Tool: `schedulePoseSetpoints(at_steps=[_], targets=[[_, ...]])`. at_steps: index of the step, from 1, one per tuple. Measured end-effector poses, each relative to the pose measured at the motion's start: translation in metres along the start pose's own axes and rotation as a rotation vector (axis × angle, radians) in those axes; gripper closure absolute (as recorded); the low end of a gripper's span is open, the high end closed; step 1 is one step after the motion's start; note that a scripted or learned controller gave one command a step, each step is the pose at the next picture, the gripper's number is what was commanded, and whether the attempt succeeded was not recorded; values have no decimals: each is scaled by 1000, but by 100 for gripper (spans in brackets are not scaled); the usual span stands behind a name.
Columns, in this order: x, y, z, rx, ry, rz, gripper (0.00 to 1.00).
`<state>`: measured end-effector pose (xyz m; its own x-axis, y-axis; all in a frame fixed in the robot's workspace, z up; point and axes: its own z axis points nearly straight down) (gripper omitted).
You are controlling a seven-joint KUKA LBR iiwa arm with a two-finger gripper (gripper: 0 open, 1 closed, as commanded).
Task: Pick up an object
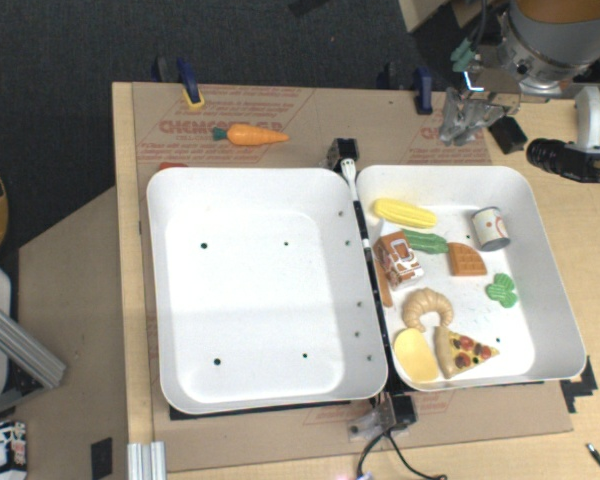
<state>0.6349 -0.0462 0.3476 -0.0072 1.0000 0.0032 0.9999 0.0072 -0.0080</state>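
My gripper (464, 128) hangs at the top right of the view, above the bare bench just past the far rim of the right bin (555, 298), and nothing sits between its fingers; whether those fingers stand apart or together I cannot tell, since they blur into a grey-green smear against the cardboard. The grey arm (550, 28) with its orange band rises out of frame above it. All but one of the things I could pick lie in the right bin: a yellow corn cob (403, 212) near the far left corner, a green pickle (424, 242) just beside it, a small can (490, 228) lying on its side toward the far right, and a brown slice of toast (466, 260) just in front of the can. A red-and-white boxy toy (398, 259) rests close to the wall shared with the other bin, and a green leafy piece (501, 290) sits apart toward the right wall. Nearer the front come a croissant (427, 308), a pale yellow round piece (414, 356) and a pizza slice (463, 351) — these three crowd together, touching or nearly so. The left bin (170, 298) shows only its white floor with a few dark dots. One toy carrot (248, 135) lies outside both bins, on the cardboard beyond the left bin's far rim — well apart from my gripper.
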Motion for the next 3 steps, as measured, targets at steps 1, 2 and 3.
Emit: schedulePoseSetpoints(at_steps=[1,2,3], targets=[[100,2,71,1,0,-3,100],[198,-34,-109,-29,4,-4,100],[276,-70,-190,-20,4,-4,100]])
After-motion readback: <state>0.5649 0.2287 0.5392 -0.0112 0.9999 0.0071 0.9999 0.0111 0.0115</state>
